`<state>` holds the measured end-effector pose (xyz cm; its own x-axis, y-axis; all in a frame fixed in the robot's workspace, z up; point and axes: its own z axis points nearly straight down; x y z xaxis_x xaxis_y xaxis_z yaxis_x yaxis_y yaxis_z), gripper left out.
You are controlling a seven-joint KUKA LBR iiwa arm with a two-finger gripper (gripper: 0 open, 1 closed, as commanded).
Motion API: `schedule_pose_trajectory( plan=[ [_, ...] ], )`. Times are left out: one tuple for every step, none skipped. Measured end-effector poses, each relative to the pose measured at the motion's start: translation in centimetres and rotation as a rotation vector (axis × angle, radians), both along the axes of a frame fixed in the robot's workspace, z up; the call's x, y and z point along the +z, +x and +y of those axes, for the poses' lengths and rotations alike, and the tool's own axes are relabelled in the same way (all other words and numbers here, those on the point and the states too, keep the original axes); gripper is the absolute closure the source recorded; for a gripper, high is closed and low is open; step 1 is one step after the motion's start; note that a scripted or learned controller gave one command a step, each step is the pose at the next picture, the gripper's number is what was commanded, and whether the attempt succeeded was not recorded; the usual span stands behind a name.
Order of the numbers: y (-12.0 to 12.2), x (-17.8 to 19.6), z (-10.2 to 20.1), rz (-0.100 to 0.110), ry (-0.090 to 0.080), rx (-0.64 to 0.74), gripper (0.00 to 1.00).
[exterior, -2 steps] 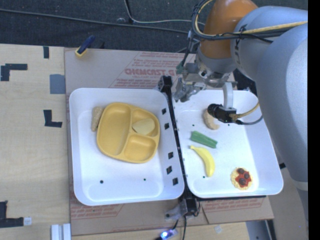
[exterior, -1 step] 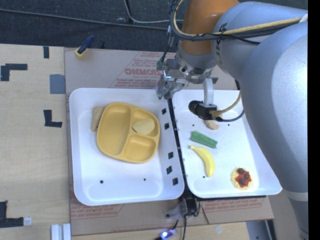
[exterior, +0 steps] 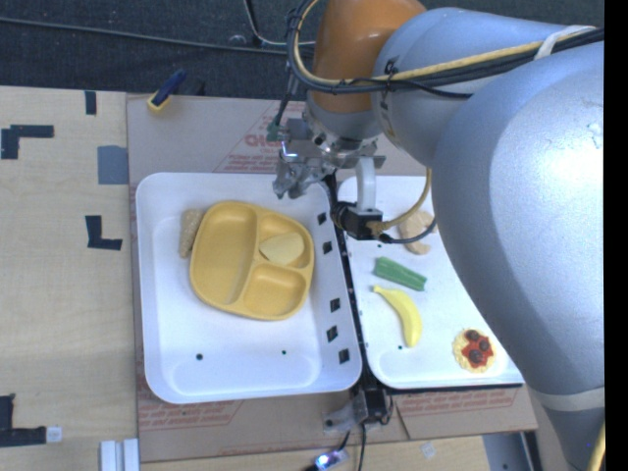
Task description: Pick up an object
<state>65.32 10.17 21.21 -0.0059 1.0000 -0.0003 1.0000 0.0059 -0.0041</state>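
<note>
1. We see the jaws (exterior: 299, 180) hanging over the far rim between the two bins; we cannot tell their state.
2. Nearest pick: the yellow divided plate (exterior: 251, 260), just below-left of the jaws, its long axis running diagonally.

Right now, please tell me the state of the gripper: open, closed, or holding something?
Gripper: cannot be told from this view; it hangs over the top edge of the left bin.
</note>
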Motion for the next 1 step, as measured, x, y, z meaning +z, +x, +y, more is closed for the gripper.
schedule_pose_trajectory(
  plan=[
    [0.02,0.06,-0.26,0.0,0.0,-0.003,0.0]
  ],
)
